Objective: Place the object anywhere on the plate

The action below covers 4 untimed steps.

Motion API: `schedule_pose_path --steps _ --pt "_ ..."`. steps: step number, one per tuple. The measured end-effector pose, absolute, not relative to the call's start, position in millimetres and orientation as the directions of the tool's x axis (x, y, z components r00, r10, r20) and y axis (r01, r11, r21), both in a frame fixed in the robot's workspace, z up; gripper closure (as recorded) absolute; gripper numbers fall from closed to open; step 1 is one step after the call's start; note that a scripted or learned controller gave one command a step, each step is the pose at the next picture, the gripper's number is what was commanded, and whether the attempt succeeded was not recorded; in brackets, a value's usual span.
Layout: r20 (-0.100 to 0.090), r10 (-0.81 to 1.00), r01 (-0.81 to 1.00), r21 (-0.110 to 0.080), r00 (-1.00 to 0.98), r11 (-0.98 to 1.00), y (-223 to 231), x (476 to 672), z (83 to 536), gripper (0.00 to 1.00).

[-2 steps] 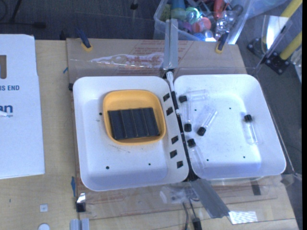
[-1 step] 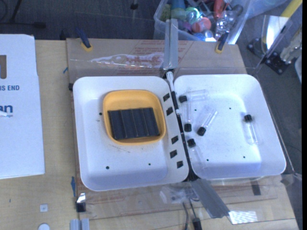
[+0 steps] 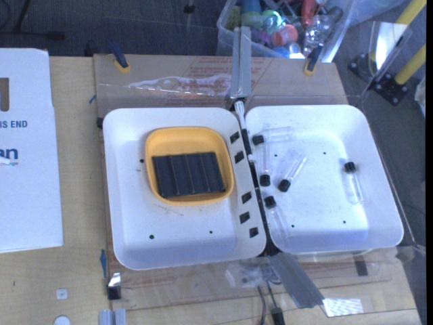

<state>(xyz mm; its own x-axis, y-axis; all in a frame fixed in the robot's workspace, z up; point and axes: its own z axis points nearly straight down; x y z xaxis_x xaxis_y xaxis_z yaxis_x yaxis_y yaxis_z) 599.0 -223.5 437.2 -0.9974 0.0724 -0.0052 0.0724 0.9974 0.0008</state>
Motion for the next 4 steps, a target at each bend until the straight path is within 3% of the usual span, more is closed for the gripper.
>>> schedule_pose_path --steps 1,2,3,4 --pt "-0.005 -0.097 -0.097 0.001 -0.995 0.995 -223.8 647.4 377.9 1.0" --pt "-0.012 -0.342 -0.342 -0.004 -0.939 0.94 -221.7 668.2 437.7 1.0" --pt "-0.011 -0.342 -0.342 -0.004 -0.94 0.94 -222.1 668.1 437.5 0.0" --pt "-0.023 -0.34 -0.34 -0.008 -0.94 0.94 -221.7 669.4 450.3 1.0"
